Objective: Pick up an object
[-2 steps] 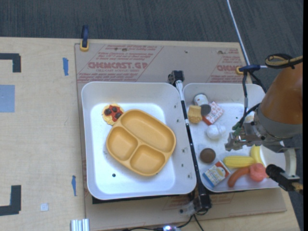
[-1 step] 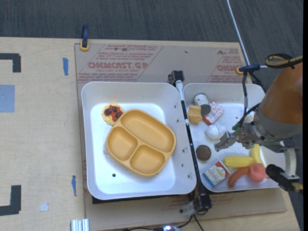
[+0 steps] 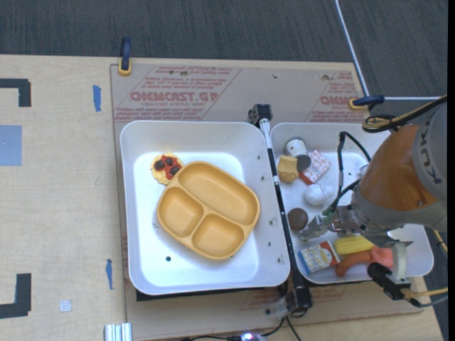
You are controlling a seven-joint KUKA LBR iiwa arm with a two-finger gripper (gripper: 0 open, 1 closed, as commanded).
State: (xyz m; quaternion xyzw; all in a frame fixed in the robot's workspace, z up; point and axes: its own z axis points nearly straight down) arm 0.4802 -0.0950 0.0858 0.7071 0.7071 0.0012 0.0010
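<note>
Now end effector (image 3: 328, 222) lowered into right bin (image 3: 425, 265), by near edge clutter; grip state can't be told. Step judged: approach, pre-grasp. Yellow item (image 3: 353, 245) nearest; descent + closure needed next.

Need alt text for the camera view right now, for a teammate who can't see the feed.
The grey and orange arm reaches from the right over the right bin, its gripper low among small toy foods, beside a brown round piece and above a small printed box. The left bin holds a yellow divided plate and a small toy pizza.
</note>
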